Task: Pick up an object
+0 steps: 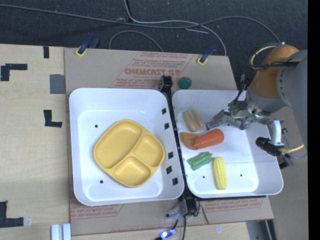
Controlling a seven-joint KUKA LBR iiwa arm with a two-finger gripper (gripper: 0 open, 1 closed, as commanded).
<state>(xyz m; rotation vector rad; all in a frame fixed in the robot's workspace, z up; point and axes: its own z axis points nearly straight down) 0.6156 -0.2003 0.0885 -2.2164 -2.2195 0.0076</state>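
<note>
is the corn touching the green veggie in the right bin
Apart. The camera view shows a thin strip of white bin floor between the corn and the green vegetable, which lies just up and left of it.

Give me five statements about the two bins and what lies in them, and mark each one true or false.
1. The yellow divided plate lies in the left bin. True.
2. The corn cob lies on the plate. False: it lies in the right bin, near its front edge.
3. The carrot lies between the bread roll and the green bean pod. True.
4. The tool is over the left bin. False: it is over the right bin, close to the carrot.
5. The small teal object lies inside a bin. False: it sits on the cardboard behind them.
</note>
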